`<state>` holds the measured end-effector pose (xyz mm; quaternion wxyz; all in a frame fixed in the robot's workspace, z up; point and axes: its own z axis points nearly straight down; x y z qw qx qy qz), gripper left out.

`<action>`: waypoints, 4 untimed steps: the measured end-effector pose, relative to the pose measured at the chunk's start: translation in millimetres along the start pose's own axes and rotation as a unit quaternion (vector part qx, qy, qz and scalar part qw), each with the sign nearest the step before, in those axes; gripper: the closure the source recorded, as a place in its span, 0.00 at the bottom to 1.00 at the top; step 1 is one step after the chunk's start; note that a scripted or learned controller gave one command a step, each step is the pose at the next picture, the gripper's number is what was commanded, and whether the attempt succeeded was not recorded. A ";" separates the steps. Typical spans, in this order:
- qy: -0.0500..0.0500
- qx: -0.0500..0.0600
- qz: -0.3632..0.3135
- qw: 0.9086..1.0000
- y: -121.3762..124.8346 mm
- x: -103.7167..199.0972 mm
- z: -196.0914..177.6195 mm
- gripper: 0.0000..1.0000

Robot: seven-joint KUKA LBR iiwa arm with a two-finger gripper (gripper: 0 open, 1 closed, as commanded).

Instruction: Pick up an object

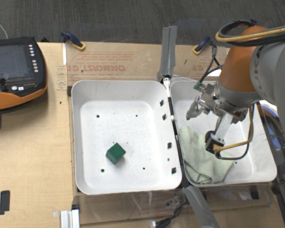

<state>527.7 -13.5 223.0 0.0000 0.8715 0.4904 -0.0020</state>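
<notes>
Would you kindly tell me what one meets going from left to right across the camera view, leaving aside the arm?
control pendant → blue clamp → green block → pale cloth

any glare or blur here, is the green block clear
Camera view: even light, no hard glare; the small green cube is sharp, with a short shadow, in the left shallow white bin; the pale crumpled cloth has low contrast against the bright right white bin.
</notes>
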 end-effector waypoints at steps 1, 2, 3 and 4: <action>-0.001 0.001 -0.068 0.998 -44.8 87.8 32.7 0.00; -0.001 0.001 -0.110 0.994 -107.0 170.0 129.5 0.00; 0.000 0.000 -0.197 0.980 -144.3 147.9 31.3 0.00; -0.001 0.000 -0.113 0.994 -126.6 111.9 108.6 0.00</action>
